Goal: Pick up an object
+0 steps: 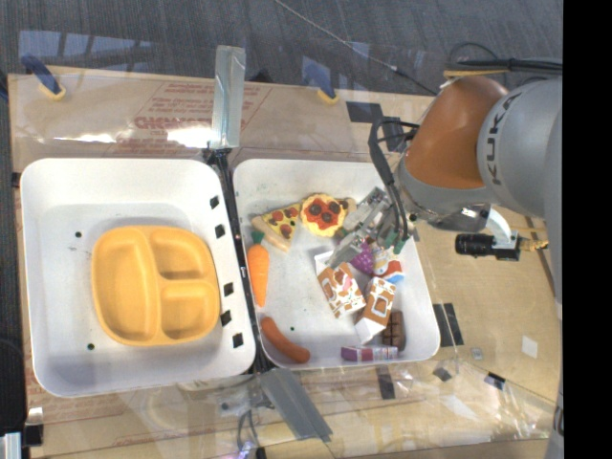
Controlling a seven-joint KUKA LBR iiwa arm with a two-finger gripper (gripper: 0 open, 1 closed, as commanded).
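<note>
Gripper [368, 240]: low in the right bin [287, 175], over the purple grapes [363, 255]; finger state could not be told.
Pizza slices [308, 216]: just left of the gripper.
Carrot [258, 268]: along that bin's left wall.
Yellow tray [155, 283]: in the left bin [57, 189].

Two white bins [38, 285], side by side. One yellow tray [153, 283], at 9. Two pizza slices [279, 224] near 12. One carrot [258, 273], one sausage [285, 340]. Two brown cartons [340, 290] near 4. One purple bar [368, 354] at 5. One gripper [368, 232].
</note>
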